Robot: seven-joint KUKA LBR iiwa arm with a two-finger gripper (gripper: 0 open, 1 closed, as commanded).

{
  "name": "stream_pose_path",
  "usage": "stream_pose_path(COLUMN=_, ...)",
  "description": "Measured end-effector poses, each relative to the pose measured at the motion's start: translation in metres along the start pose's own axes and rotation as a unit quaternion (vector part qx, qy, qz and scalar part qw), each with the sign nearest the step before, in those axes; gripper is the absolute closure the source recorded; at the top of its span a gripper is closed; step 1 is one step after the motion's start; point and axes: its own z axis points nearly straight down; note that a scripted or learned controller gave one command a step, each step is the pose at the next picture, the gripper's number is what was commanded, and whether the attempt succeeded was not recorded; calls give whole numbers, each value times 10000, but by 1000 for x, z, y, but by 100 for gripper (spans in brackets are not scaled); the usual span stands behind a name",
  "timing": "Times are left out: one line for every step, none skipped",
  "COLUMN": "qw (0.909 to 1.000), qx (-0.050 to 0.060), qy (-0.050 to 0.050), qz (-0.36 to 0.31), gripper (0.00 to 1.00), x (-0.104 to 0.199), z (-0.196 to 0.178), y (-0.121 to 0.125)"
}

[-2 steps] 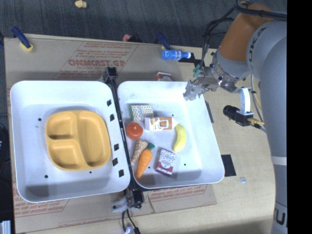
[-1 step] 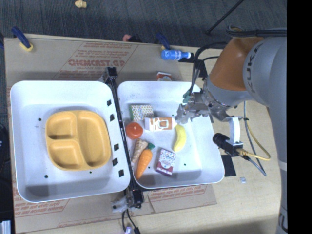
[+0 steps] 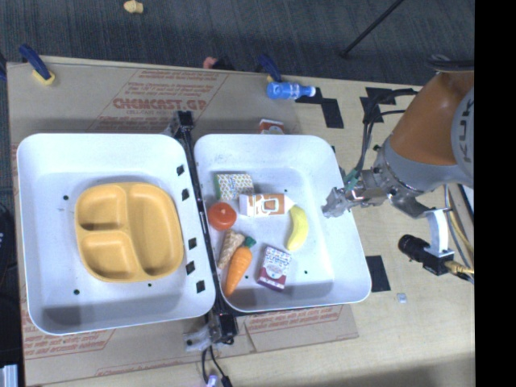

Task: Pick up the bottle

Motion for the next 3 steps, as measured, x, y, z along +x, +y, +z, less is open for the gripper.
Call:
stream_pose_path(qw=9933, qx=-1, qy=0, qz=-1160, gripper=100, x=37, z=23, y=-40)
stream_pose_path(qw=9886, qx=-22, qy=-24, qz=-1506, gripper=100, x=1, z=-95, y=-42)
stream_pose_path(qw=9893, qx=-5, qy=-5, qz=-1462, gripper=100, x=2, z=0, y=-43)
